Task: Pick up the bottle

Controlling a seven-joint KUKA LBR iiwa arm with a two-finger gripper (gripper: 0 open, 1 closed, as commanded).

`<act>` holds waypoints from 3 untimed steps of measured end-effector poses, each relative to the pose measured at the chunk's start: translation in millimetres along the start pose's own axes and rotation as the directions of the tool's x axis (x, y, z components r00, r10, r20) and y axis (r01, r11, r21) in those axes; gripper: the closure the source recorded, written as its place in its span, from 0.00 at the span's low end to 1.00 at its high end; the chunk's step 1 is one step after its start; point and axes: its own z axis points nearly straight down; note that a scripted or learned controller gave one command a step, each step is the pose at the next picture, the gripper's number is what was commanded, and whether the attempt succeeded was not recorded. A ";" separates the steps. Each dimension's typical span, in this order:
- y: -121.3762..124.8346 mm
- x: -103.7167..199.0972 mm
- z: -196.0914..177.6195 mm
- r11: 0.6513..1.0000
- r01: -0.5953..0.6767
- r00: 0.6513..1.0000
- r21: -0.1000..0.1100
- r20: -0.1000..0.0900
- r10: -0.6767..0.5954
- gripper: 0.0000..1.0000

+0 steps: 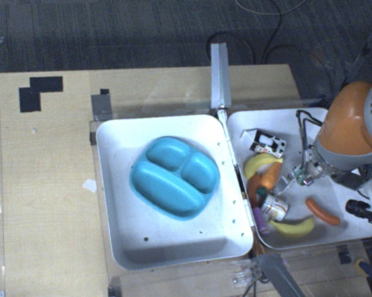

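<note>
The bottle (270, 210) is small, with a pale label and a purple end. It lies on its side near the left wall of the right bin (349, 232), between an orange carrot-like item (267, 178) and a yellow banana (296, 227). My gripper (298, 175) hangs over the middle of the right bin, up and to the right of the bottle and close to the orange item's tip. Nothing shows in its grasp. The orange band and grey wrist (349, 130) hide part of the bin's right side.
A blue divided plate (174, 176) lies in the left bin (127, 247). The right bin also holds a second banana (258, 164), a black-and-white object (267, 144) and a red sausage (323, 211). A metal divider post (220, 77) stands between the bins.
</note>
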 end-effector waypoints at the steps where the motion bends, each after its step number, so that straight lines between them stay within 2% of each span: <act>1: 3.0 0.2 -12.2 1.000 0.002 1.000 -0.006 0.001 -0.002 1.00; 2: 20.3 -31.9 -39.1 1.000 0.005 1.000 0.008 -0.003 -0.005 1.00; 3: -16.9 -69.5 -38.7 0.967 0.255 0.967 0.007 -0.004 -0.255 1.00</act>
